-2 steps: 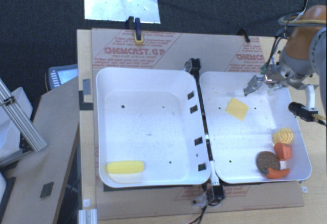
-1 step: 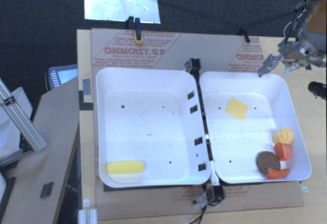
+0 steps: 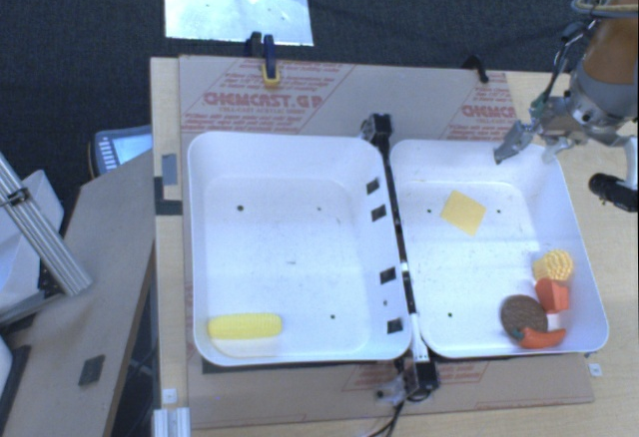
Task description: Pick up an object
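Left bin [image 3: 215, 161] holds a yellow piece [image 3: 245, 326], perhaps corn

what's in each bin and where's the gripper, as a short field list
left bin: yellow corn near its front left corner
right bin: yellow slice toward the back; corn piece, orange block, brown disc and carrot clustered at its front right corner
gripper: over the right bin's back rim, above the slice, holding nothing
arm: enters from the right
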### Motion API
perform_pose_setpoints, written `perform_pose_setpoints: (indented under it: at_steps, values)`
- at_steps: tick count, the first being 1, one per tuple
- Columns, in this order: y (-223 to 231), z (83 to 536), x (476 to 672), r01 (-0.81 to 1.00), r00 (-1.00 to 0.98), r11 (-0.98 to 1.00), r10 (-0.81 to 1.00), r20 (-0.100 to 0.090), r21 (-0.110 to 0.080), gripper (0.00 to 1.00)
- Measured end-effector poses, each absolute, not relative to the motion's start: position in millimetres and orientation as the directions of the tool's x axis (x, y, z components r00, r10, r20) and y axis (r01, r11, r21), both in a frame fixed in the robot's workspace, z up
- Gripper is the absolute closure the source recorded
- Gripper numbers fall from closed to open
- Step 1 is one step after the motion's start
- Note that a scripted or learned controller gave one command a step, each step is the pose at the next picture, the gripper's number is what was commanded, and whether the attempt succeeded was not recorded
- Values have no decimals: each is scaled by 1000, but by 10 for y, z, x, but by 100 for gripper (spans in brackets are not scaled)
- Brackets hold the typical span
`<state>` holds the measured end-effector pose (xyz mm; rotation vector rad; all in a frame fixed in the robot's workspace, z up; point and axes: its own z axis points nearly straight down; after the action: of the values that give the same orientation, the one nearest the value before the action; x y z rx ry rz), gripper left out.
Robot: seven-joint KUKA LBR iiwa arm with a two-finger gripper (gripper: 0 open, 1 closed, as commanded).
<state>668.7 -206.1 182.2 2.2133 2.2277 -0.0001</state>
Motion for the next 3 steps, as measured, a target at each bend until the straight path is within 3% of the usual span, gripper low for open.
perform_pose_setpoints:
  at_steps: [2,3]
  values:
    - [-2061,1486,6657,1000,-4,4,1000,-2,3,0]
    - [-2064,1647,6696,1000,-7,7,1000,-1,5,0]
